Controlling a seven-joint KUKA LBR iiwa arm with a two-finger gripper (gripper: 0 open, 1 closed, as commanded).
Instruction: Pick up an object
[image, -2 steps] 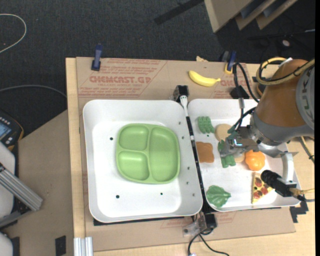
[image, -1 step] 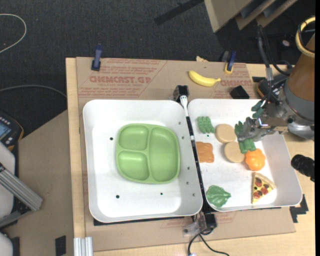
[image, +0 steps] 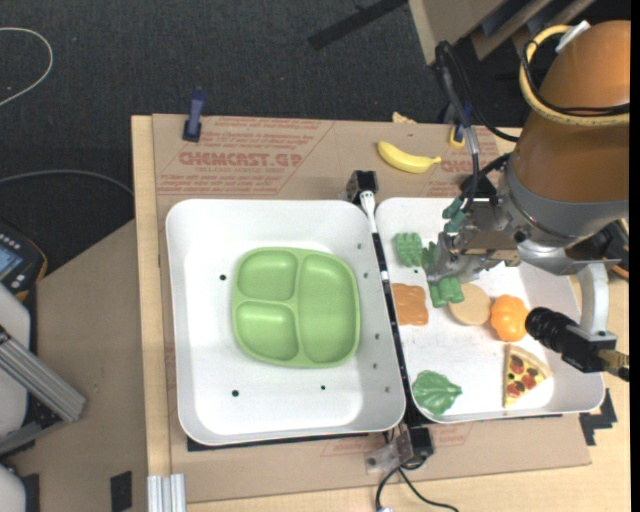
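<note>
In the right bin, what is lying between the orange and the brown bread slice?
A round beige cookie lies between the orange and the bread slice, as the camera view shows. It touches the orange; bare bin floor separates it from the bread.

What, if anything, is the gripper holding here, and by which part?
It cannot be told. The gripper is low in the right bin, right at a green toy piece, but no object visibly sits between its fingers.
</note>
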